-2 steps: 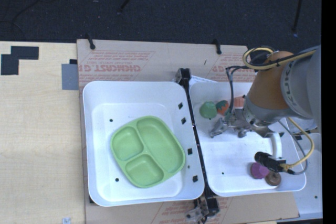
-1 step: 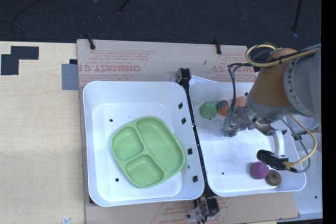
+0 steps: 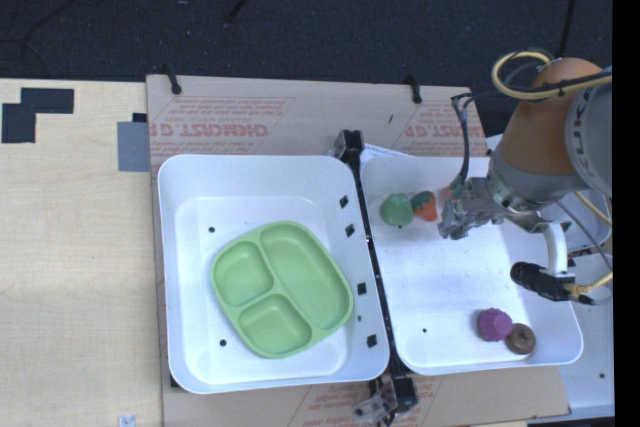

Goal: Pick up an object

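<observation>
In the right bin a green round object lies at the back, with a small orange-red piece touching its right side. A purple object and a brown ring-shaped one lie together near the front right corner. My gripper hangs low over the back of the right bin, just right of the orange-red piece. The wrist hides its fingertips from above. Nothing shows between them.
The left bin holds a green divided plate. A black divider with clips runs between the bins. Cables and a black part of the arm hang over the right bin's right side.
</observation>
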Robot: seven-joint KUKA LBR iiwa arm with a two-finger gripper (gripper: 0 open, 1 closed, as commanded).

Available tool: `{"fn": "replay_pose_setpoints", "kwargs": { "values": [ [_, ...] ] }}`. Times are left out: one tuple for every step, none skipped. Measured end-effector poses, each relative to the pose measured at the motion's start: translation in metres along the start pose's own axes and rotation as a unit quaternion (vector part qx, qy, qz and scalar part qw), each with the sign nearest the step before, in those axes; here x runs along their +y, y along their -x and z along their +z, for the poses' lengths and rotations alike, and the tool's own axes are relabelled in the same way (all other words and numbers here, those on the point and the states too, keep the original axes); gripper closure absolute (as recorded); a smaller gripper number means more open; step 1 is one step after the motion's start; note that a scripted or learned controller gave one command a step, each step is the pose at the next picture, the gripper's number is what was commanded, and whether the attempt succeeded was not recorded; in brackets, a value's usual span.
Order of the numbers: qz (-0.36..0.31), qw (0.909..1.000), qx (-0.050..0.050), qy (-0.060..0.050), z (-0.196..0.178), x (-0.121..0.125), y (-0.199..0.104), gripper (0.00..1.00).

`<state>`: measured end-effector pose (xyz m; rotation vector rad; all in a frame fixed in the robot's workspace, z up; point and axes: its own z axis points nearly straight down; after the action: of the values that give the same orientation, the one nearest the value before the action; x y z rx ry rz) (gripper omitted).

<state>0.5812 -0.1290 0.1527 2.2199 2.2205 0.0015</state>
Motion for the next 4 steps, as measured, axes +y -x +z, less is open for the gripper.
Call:
{"fn": "replay_pose_setpoints", "kwargs": {
  "values": [
    [0.0, 1.0, 0.0, 0.0, -0.053, 0.001, 0.001, 1.0],
    [-0.002, 1.0, 0.001, -0.002, -0.062, 0.006, -0.058, 1.0],
    [-0.002, 1.0, 0.001, -0.002, -0.074, 0.006, -0.111, 1.0],
    [-0.002, 1.0, 0.001, -0.002, -0.084, 0.008, -0.166, 1.0]
  ]
}}
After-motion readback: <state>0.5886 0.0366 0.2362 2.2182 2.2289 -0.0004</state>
